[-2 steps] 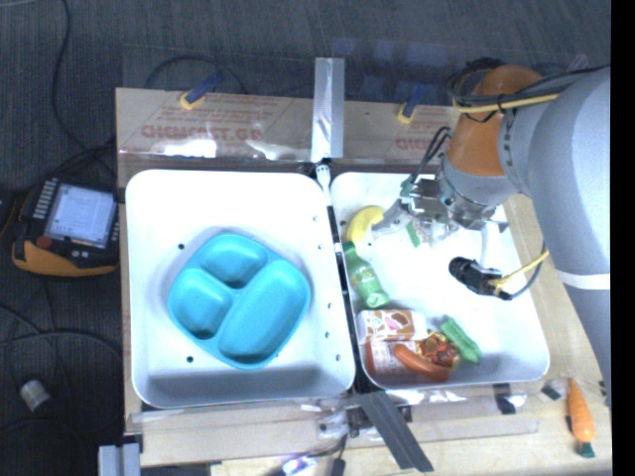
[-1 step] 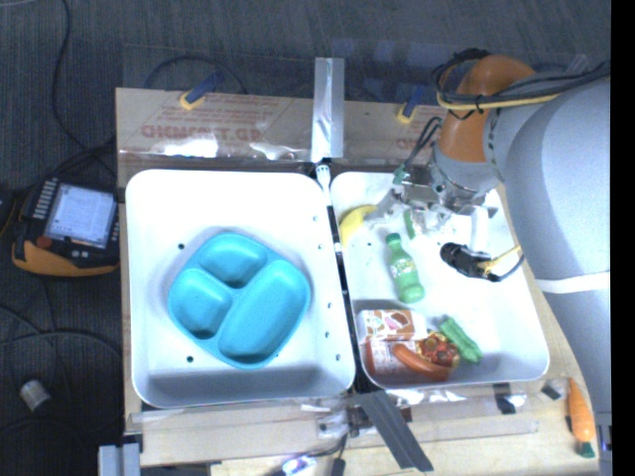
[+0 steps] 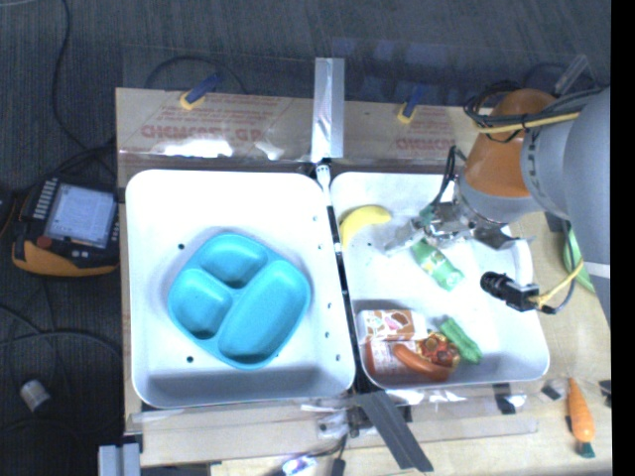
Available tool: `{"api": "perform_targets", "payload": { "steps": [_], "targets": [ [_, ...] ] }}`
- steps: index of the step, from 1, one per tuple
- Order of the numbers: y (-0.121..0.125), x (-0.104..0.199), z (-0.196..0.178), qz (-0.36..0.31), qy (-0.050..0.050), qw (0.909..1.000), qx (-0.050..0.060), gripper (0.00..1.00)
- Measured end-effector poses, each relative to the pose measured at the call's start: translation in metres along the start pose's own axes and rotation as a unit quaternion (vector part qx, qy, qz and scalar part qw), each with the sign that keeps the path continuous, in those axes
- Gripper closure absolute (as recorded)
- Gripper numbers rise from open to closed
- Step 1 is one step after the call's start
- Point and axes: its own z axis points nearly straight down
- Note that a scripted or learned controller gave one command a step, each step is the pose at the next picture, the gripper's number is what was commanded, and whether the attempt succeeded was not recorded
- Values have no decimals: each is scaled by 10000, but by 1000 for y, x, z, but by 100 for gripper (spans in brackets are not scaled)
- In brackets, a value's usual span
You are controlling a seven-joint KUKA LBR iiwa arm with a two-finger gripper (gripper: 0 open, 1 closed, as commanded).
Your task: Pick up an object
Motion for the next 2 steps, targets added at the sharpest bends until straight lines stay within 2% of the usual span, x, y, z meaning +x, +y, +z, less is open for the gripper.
{"api": "perform_targets", "payload": {
  "steps": [1,2],
  "targets": [
    [-29,36,5,-438,17,9990,64,0],
    [-28,38,-2,-439,44,9990,74,100]
  ]
}}
